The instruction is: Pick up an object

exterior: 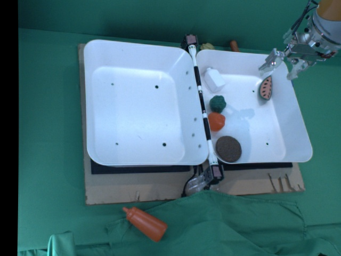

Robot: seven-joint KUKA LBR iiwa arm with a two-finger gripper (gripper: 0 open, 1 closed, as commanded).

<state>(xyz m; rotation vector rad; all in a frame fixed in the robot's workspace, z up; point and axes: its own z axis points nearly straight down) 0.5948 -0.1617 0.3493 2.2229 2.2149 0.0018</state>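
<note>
The gripper hangs spread and empty over the right bin's far right corner. A watermelon slice lies just beneath it, near the bin's right wall.

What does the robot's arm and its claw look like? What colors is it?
The arm comes in at the top right corner. Its end is grey, with an orange band just above the wrist. The gripper is shiny silver metal, made of small blocky parts, with two thin silvery fingers sticking out. A thin dark cable loops along its side.
</note>
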